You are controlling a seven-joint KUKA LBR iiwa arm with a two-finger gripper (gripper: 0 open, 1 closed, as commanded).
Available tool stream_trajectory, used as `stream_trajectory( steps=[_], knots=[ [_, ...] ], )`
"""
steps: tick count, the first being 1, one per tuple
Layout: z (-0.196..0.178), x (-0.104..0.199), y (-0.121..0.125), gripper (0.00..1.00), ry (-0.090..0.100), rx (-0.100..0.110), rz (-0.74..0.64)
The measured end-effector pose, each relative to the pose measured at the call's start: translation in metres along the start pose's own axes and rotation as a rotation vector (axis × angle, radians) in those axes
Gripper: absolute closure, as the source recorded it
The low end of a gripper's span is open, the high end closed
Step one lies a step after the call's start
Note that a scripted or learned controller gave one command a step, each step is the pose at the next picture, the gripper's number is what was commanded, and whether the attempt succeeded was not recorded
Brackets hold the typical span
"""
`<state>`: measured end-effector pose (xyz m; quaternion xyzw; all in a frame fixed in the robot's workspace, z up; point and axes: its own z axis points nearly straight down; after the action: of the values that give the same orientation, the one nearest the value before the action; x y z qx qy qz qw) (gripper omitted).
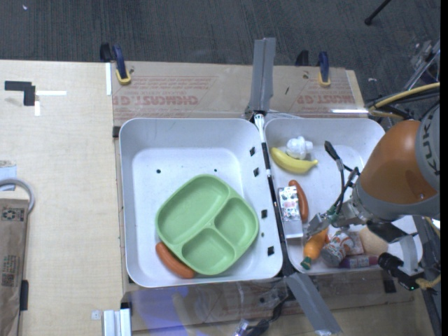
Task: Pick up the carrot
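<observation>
From the overhead camera, the carrot (pixel 313 248) lies in the right bin (pixel 374 126), near its front edge, slanted with its green top toward the front wall. The gripper (pixel 323 220) hangs just above its orange end; whether the claw is apart or together cannot be told. The carrot looks like a light, stiff toy with a smooth, likely slippery skin. A hold across the thick orange middle seems soundest, though a small packet (pixel 345 248) crowds its right side.

Bench layout, two bins side by side.
Left bin (pixel 140 208): divided plate (pixel 207 224), sausage (pixel 173 260) at its near-left edge. Right bin (pixel 318 133): banana (pixel 292 161) at back, carrot (pixel 313 248) near front, gripper (pixel 323 220) just above it.
</observation>
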<state>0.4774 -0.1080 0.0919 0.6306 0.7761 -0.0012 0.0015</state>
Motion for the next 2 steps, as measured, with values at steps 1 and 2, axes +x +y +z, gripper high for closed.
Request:
stream_trajectory(
  steps=[1,2],
  knots=[
    [0.0004,-0.0203,0.0194,0.00,0.004,0.000,-0.140],
    [-0.0085,-0.0211,0.0193,1.00,0.004,0.000,-0.135]
  ],
)
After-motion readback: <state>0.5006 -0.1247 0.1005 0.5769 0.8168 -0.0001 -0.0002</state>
